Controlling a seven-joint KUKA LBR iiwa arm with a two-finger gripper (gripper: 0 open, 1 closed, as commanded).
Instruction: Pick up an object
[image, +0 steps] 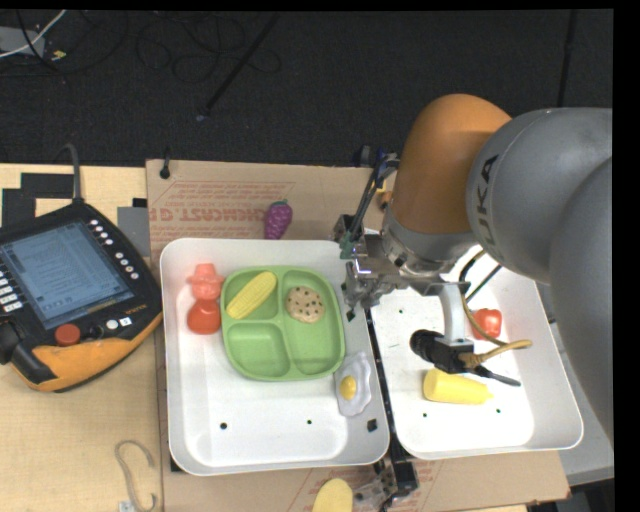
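Note:
My gripper (356, 283) hangs over the wall between the two bins, beside the right rim of the green divided plate (270, 355). The plate lies in the left bin (250, 440) and carries a yellow corn cob (249, 293) and a cookie (304, 304). A red and pink toy (204, 298) stands left of the plate. A fried egg (350, 385) lies by its lower right corner. In the right bin (520, 425) lie a yellow wedge (456, 388) and a small red piece (488, 322). The arm's grey and orange body hides the right bin's back part.
A purple grape bunch (278, 218) lies on the cardboard behind the left bin. A teach pendant (65, 290) rests on the bench at the far left. A yellow object (333, 495) sits below the bins' front edge, and a metal hook (135, 470) lies at the lower left.

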